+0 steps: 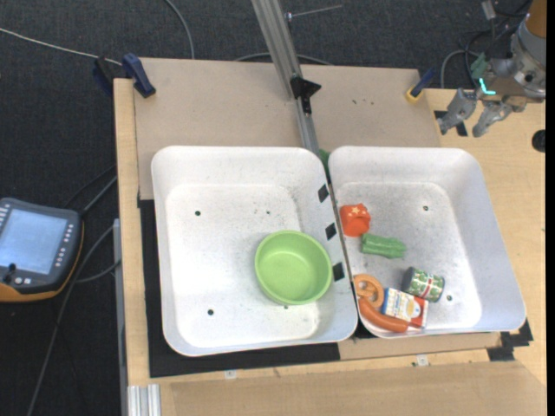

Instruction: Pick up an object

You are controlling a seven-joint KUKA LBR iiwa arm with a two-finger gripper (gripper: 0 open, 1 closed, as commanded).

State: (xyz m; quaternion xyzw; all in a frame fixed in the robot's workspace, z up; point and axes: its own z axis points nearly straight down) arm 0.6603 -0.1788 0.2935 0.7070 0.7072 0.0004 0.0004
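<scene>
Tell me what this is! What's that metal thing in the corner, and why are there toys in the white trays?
That metal thing is the hand of a robot arm, called a gripper. It reaches in from the right and hangs over the wooden bench, beyond the trays, with its two jaws spread apart and nothing between them. The picture comes from one camera fixed above the bench, looking down at a slant.

The robot's job is to pick something up. The left tray holds a green bowl. The right tray holds an orange toy, a green toy, a small can, a little box and an orange curved piece partly under the box. Nothing has been picked up yet.
</scene>
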